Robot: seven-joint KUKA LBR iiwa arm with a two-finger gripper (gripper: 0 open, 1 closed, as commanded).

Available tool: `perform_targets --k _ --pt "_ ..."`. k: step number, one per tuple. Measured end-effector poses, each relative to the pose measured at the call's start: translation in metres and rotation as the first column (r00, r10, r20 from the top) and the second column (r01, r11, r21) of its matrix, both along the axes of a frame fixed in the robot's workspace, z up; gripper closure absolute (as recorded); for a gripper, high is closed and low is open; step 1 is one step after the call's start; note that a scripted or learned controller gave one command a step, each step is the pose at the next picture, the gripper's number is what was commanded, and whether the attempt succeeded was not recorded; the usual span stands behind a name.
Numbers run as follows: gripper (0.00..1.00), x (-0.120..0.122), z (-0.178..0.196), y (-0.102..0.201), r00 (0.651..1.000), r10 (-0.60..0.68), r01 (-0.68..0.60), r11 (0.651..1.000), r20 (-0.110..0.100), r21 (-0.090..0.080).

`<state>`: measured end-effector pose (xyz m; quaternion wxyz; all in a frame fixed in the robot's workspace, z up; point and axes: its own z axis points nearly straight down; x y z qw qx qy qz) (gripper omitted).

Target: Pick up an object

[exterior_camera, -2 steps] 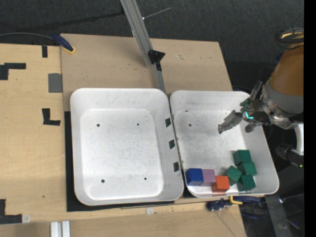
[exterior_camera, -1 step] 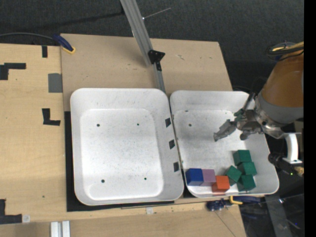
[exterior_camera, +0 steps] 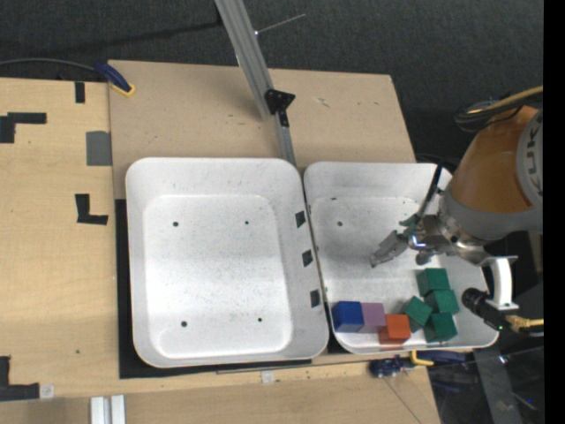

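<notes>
The right bin (exterior_camera: 371, 188) holds a cluster of blocks along its near edge: a blue block (exterior_camera: 348, 315), a pale purple block (exterior_camera: 373, 315), an orange block (exterior_camera: 396, 328) and several green blocks (exterior_camera: 435, 300). My gripper (exterior_camera: 395, 246) hangs over the middle of the right bin, up and left of the green blocks, its fingers (exterior_camera: 385, 253) spread open with nothing between them. The arm's orange band (exterior_camera: 499, 170) sits at the right edge.
The left bin (exterior_camera: 146, 237) lies beside the right one, sharing a raised divider (exterior_camera: 305, 246). A slanted metal rail (exterior_camera: 252, 47) runs down from the top to the bins' back edge. The wooden bench (exterior_camera: 53, 237) extends to the left.
</notes>
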<state>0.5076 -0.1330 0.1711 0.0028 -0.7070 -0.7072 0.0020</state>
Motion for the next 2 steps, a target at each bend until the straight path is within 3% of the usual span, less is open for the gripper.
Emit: perform_targets --k 1,2 --pt "0.0 0.0 -0.064 -0.001 1.0 0.0 0.0 1.0 -0.002 0.0" --pt "1.0 0.001 -0.051 0.0 1.0 0.002 -0.002 1.0 0.003 0.001"
